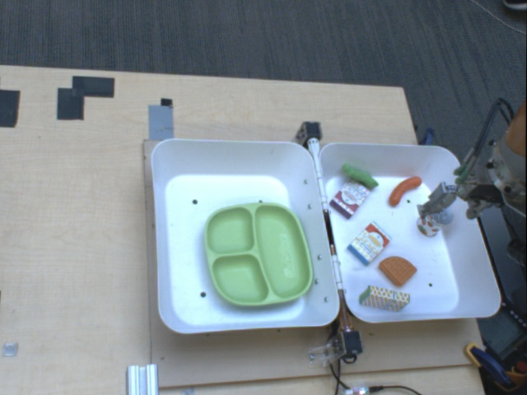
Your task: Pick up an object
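The right bin [469, 303] holds several small items. A green pickle-shaped piece [359, 174] lies at the back, with a red sausage [404, 189] to its right. A maroon-and-white packet [350, 197] sits beside the divider. Lower down are a blue, white and orange carton [369, 243], an orange toast-like piece [398, 269] and a patterned yellow-green packet [384, 298]. My gripper [431, 220] reaches in from the right and hangs low over the bin's right half, right of the sausage and above the toast-like piece. Its tip is small and blurred.
The left bin [177, 220] holds a light green divided plate [258, 254]. A raised divider [325, 220] runs between the bins. The arm's body [498, 175] stands over the right bin's right rim. Cables lie at the bench's front edge [346, 348].
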You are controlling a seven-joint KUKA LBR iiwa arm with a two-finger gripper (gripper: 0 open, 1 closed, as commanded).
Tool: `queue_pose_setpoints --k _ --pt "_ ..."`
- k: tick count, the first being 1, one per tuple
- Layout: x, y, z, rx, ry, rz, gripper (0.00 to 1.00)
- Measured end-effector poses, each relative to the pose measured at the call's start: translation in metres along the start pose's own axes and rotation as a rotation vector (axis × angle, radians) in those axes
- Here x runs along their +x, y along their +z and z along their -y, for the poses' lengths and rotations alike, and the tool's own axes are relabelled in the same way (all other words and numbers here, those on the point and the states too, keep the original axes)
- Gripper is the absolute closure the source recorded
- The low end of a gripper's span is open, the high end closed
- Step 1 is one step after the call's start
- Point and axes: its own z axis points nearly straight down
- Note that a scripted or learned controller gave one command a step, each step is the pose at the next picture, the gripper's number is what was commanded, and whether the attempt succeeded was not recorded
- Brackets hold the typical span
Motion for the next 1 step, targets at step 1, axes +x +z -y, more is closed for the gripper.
queue_pose_setpoints --k 1 --pt "-0.0001 0.1470 0.0206 0.002 0.002 0.000 0.00"
